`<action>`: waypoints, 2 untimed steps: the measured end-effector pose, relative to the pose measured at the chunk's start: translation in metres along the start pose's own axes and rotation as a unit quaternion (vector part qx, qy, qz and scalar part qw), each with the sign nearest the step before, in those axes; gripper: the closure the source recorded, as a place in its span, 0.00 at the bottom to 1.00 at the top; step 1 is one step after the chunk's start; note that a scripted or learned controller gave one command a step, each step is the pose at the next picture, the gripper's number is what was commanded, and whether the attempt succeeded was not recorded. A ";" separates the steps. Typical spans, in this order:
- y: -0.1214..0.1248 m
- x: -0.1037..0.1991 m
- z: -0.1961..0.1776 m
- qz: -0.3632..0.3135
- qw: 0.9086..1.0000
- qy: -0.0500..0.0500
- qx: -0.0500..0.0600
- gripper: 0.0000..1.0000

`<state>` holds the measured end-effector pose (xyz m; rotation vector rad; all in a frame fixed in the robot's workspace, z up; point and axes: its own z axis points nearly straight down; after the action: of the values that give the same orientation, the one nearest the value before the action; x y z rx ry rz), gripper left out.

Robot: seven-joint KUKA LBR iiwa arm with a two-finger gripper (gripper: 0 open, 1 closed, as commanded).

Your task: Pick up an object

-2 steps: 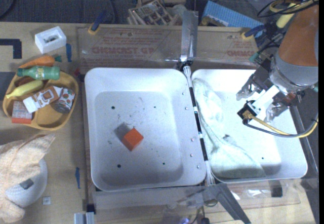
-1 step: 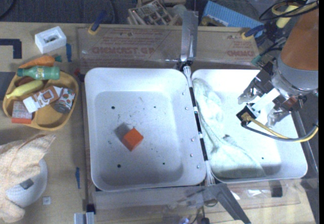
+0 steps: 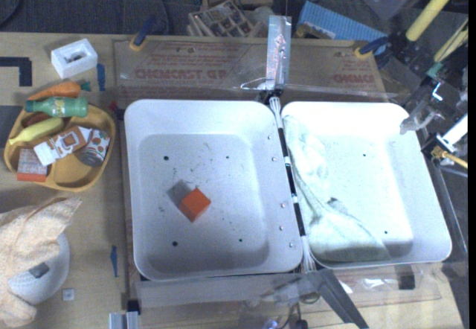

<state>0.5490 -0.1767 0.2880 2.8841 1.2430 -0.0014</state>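
Presently, an orange block [image 3: 196, 204] lies on the floor of the left bin [image 3: 145, 126], left of centre, with a small grey piece touching its upper-left side. A pale cloth [image 3: 316, 171] lies crumpled in the right bin [image 3: 424, 193]. Claw [image 3: 416, 117] at right bin's far right rim; finger state cannot be told.

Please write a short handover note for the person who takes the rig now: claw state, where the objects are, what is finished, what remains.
Claw: at the right edge of the camera view, beside the right bin; whether it is open or shut cannot be told, and nothing is seen in it.
Objects: an orange block lies in the left bin, left of centre. A pale cloth lies along the left side of the right bin.
Done: nothing picked up yet.
Left: bring the claw over an object, grasp it, lift it.
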 end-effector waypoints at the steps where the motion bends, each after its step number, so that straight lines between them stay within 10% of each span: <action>1: -0.015 0.023 -0.081 -0.132 0.991 0.000 -0.001 0.00; 2: -0.004 0.011 -0.148 -0.141 0.990 0.000 -0.001 0.00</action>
<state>0.5535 -0.1660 0.4355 2.6803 1.6356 0.0003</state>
